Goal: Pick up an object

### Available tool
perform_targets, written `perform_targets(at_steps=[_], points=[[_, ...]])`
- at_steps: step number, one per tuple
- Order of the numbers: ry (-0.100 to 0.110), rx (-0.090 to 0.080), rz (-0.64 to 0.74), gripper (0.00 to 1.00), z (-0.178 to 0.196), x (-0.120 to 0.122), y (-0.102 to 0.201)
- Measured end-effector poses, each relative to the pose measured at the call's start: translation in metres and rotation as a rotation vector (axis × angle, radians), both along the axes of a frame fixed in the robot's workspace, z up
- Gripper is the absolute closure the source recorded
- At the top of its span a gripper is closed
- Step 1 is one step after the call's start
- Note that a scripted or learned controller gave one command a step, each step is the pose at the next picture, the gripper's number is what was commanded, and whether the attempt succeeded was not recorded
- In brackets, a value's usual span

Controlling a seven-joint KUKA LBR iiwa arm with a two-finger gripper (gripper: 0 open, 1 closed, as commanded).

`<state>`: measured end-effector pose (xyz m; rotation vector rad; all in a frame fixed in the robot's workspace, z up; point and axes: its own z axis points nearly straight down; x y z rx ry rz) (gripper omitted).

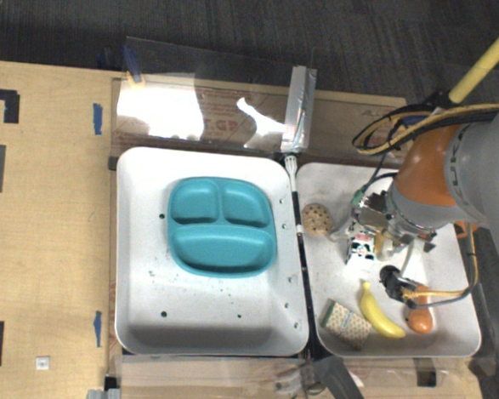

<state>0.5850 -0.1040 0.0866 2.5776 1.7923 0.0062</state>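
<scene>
Jaws (364,245) | fingertips indistinct | low in right bin (471,325)

The tan worktop (41,248) spans the frame's left and centre, with black corner marks and bits of blue tape (97,117) on it. Two shallow white bins rest directly on it side by side: the left bin (131,314) at centre, the right bin (457,337) touching it at centre right.
</scene>
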Motion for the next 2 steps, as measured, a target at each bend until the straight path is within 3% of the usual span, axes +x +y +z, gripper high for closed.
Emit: perform_targets(at_steps=[1, 2], points=[[0.004, -0.001, -0.002, 1.0, 0.007, -0.001, -0.001], [0.008, 0.0, 0.32, 1.0, 0.095, -0.032, 0.043]])
